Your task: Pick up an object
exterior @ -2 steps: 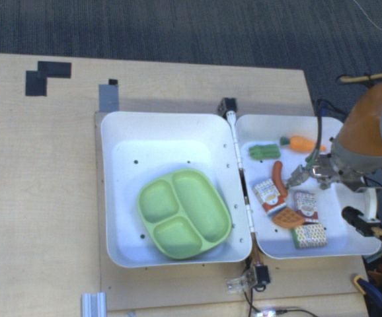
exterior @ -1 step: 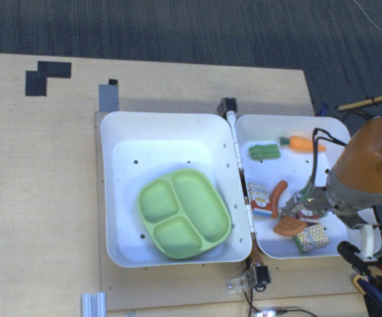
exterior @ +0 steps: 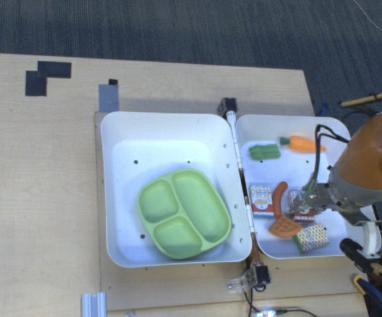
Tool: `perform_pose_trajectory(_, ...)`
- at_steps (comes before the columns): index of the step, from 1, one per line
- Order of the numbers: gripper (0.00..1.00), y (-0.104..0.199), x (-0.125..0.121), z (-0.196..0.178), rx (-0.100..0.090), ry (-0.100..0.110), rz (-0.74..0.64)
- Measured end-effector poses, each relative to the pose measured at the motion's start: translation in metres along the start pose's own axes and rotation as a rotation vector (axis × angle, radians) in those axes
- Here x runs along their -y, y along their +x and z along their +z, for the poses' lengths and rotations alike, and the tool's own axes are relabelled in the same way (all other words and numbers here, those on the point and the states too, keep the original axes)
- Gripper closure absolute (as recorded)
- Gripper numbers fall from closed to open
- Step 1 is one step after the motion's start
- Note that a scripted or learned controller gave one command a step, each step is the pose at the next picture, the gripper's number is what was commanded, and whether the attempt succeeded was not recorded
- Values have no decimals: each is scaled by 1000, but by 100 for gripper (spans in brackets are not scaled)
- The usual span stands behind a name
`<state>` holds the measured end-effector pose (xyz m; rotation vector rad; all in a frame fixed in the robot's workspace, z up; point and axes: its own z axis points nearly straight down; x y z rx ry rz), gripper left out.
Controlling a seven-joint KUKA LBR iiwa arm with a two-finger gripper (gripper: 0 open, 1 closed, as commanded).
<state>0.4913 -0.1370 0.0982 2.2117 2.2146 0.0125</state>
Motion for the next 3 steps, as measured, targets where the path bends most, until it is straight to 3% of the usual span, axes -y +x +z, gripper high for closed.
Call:
perform_pose_trajectory(1, 100, 56, 2, -87, -3, 10, -3)
perform_pose_trajectory(3, 100, 57, -1, -108, -3, 3, -10)
